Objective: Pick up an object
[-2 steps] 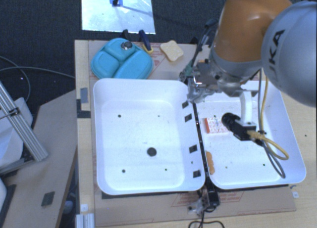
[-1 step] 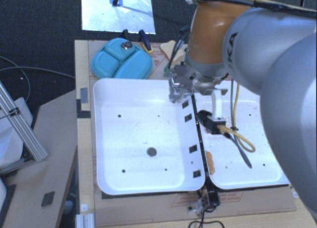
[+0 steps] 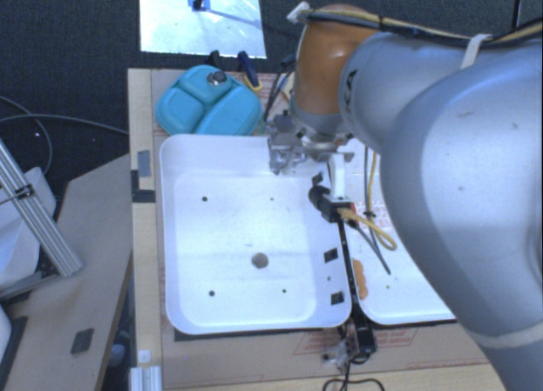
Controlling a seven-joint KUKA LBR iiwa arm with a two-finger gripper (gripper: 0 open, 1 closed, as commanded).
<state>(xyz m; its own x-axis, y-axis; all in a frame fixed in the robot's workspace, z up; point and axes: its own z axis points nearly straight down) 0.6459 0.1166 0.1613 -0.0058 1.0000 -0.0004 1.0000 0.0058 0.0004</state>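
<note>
white bins [image 3: 182,211], turquoise container [image 3: 208,103], orange-banded grey arm [image 3: 441,118]

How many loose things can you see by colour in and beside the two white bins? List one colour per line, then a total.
Blue: 1, the blue plastic container behind the left bin
Brown-grey: 1, the small round object in the left bin
Orange: 1, the small orange piece in the right bin
Total: 3

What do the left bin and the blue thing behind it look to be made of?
Left bin: probably moulded plastic, white with a slight sheen, rounded corners and rim. Blue thing: likely glossy plastic too, with smooth rounded lobes and soft highlights; its grey cap could be metal or plastic.
</note>
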